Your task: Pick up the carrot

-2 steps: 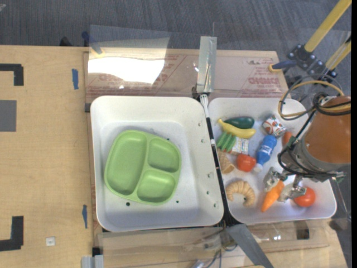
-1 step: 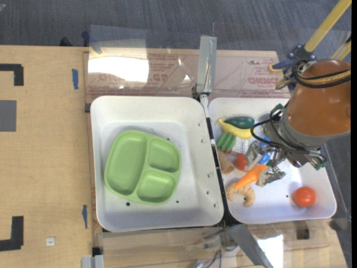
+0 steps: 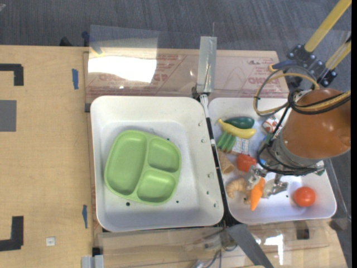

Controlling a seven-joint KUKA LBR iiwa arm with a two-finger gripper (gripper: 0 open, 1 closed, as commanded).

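A robotics lab: taped plywood bench [image 3: 44,149], white bins [image 3: 106,116] (toy food inside).

An orange carrot [image 3: 256,194] is seen in the right bin [image 3: 326,208], directly beneath the gripper [image 3: 264,184]. It is small, tapered and plain orange, with a pale stub at its upper end. It is tilted, thick end up toward the gripper, pointed tip down toward the bin's near edge. Its upper end is placed right at the fingertips, touching or just below them; whether it is clamped between them cannot be told. Its lower tip is seen over the white bin floor, slightly to the view's left of the gripper. Whether it is lifted or resting on the floor cannot be judged.
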